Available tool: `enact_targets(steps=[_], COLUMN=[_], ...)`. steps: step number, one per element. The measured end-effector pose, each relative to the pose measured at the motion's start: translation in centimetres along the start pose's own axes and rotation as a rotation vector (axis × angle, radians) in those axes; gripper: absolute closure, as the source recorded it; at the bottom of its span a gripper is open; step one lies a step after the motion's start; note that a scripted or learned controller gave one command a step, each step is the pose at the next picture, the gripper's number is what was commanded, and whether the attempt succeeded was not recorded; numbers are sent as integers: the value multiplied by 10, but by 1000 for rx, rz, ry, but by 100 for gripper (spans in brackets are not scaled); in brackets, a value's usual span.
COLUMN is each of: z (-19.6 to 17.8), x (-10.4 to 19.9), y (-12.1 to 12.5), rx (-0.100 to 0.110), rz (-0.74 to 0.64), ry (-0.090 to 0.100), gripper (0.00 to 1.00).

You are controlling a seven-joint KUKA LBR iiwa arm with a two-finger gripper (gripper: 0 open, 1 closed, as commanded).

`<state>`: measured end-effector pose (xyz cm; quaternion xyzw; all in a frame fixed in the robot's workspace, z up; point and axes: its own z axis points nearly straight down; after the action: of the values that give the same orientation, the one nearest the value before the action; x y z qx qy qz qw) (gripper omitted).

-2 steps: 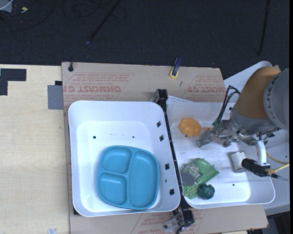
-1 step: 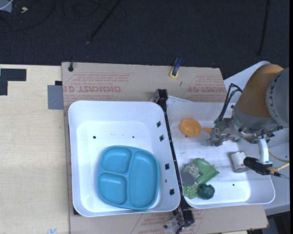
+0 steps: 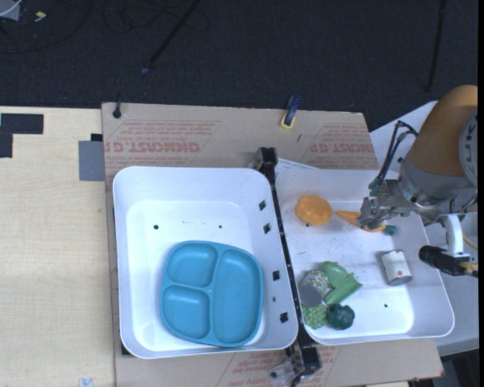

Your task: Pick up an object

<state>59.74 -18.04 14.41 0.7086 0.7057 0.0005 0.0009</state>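
My gripper hangs low over the right bin, near its far right part, with its tip right at a small orange piece. An orange rounded object lies just left of that piece. A white and grey cylinder rests in the bin in front of the gripper. At the bin's near left lies a heap of green items with a grey patch. The gripper's tip is too small and dark to read.
The left bin holds a blue divided plate. A black divider runs between the bins. Cardboard lies behind them, with a blue and yellow clip on its far edge. The arm's grey and orange body fills the right side.
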Motion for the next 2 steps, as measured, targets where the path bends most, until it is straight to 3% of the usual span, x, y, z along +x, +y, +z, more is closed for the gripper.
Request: enact_targets(steps=[1, 2], z=[-58, -85], x=[3, 2], y=[10, 10], rx=[-3, 0], rz=[-4, -5], ry=[0, 1], gripper=[100, 100])
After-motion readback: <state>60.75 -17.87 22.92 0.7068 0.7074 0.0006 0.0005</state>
